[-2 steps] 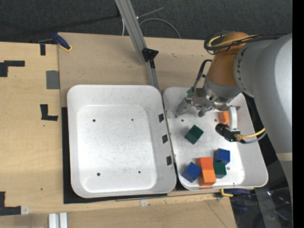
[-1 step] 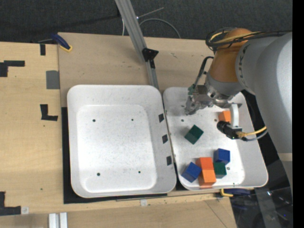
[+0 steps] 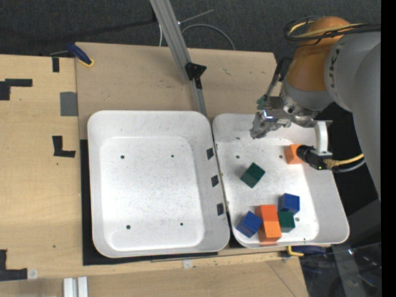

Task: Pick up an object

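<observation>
My gripper (image 3: 262,126) hangs over the far end of the right bin (image 3: 230,166), above its back rim. A dark green block (image 3: 252,175) lies tilted near the bin's middle, below and slightly left of the gripper. A small orange block (image 3: 291,154) rests against the right wall. At the near end sits a cluster: a blue block (image 3: 249,223), an orange block (image 3: 269,221), a second blue block (image 3: 289,202) and a dark green block (image 3: 286,220). Nothing shows between the fingers.
The left bin (image 3: 151,181) lies beside the right one, sharing a divider with black clips. A slanted metal pole (image 3: 176,39) crosses the top of the bench. The arm's grey body and orange band (image 3: 315,67) fill the upper right.
</observation>
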